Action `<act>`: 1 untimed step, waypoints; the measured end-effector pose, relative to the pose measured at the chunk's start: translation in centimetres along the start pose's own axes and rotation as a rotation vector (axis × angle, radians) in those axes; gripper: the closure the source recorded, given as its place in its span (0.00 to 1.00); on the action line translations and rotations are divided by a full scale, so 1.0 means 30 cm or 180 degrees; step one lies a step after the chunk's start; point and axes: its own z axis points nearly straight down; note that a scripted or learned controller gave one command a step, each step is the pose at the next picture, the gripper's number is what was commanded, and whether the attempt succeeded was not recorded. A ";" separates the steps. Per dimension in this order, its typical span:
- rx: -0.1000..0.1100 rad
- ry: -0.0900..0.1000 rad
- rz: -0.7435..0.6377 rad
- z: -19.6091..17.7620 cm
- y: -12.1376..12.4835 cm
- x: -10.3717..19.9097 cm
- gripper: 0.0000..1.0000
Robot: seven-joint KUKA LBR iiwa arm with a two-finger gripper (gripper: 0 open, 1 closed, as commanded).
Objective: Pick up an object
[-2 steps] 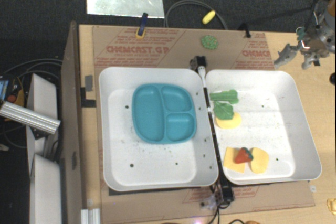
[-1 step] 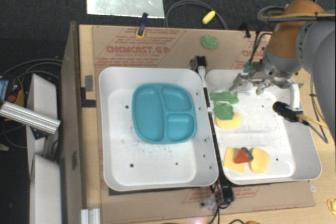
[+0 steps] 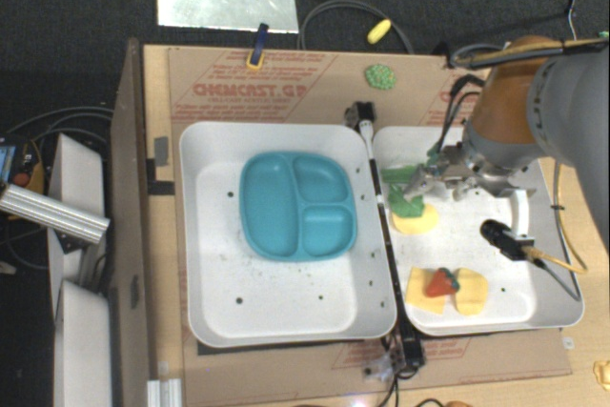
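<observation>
The gripper is hanging low in the right bin, right over a green toy; can't tell its finger state. Nothing's getting lifted yet.

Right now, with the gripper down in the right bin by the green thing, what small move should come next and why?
Probably a short straight lift to test the grasp. The gripper sits low over the green object, which rests against the pale yellow piece near the right bin's left wall. Whether it is actually gripped cannot be told.
</observation>
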 end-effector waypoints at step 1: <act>-0.0039 -0.0010 0.0010 0.067 -0.044 0.021 0.00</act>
